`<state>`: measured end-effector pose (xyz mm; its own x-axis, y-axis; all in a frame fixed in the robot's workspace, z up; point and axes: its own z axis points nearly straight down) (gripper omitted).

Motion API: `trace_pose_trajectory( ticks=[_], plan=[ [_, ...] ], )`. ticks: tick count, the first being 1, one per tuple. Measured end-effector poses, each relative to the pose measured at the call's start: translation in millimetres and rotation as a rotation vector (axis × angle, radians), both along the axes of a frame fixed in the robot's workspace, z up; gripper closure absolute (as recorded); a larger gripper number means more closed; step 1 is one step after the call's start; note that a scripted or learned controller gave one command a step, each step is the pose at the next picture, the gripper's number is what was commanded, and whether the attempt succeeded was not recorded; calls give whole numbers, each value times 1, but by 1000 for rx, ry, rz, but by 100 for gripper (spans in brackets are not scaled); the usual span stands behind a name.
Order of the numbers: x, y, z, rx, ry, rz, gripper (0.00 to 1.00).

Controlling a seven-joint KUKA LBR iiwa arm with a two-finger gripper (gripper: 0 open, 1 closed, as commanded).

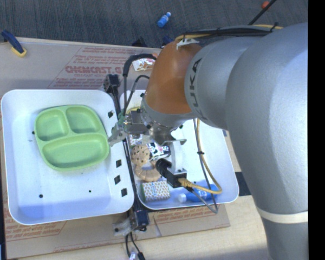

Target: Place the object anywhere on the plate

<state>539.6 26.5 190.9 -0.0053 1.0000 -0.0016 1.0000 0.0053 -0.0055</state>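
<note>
Plate (71, 137), light green, three compartments

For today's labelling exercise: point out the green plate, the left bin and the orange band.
green plate (71, 137), camera view, centre divider
left bin (59, 202), camera view, bare floor
orange band (170, 83), camera view, curved top

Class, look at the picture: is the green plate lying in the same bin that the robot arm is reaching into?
No. The green plate lies in the left bin, while the arm reaches into the right bin.
</note>
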Motion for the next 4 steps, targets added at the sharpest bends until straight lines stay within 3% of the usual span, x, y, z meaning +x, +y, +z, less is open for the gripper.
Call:
trace_pose_trajectory(
  ticks=[1, 2, 3, 4],
  plan=[
    [1, 1, 11, 0, -1, 5, 100],
    [46, -4, 30, 2, -4, 1, 100],
    [77, 140, 112, 3, -6, 4, 100],
    [116, 136, 41, 0, -1, 2, 100]
  ],
)
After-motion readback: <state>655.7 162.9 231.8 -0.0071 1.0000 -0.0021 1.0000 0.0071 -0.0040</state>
